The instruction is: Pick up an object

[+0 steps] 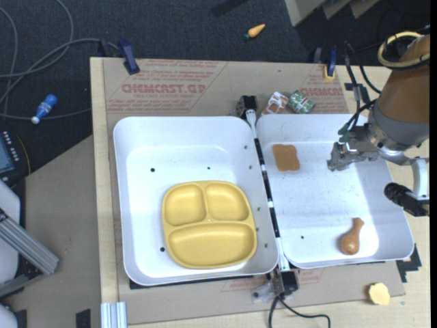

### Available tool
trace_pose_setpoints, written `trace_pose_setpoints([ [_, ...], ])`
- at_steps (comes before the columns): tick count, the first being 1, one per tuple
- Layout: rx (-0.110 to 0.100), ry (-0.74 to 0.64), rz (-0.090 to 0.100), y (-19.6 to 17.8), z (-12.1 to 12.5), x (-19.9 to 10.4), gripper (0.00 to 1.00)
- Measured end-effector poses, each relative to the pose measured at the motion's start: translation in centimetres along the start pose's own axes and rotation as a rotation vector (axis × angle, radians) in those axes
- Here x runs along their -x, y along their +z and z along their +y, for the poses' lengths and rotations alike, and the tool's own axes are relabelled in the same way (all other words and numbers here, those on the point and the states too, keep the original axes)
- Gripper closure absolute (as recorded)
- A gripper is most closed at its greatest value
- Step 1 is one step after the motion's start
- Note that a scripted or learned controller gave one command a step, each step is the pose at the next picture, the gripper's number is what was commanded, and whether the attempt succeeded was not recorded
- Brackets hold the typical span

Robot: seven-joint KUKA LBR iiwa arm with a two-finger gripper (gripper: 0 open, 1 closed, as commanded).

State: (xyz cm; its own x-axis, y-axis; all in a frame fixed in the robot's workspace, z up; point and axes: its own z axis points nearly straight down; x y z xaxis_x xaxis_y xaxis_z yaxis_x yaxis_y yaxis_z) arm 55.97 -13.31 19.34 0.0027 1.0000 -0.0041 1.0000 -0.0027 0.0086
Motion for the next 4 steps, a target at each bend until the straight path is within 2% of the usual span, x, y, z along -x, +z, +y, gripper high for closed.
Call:
trace_pose_setpoints([
  [1,-0.008,-0.002,0.004,0.5,-0.2,-0.3,0.00],
  [2,-0.007,-0.009,0.005,6.1,6.7,-4.6,0.00],
  [3,-0.014,-0.004,0.005,11.3,7.1,-3.9,0.00],
  [4,-0.009,-0.003,0.003,10.9,7.3,-3.8,0.00],
])
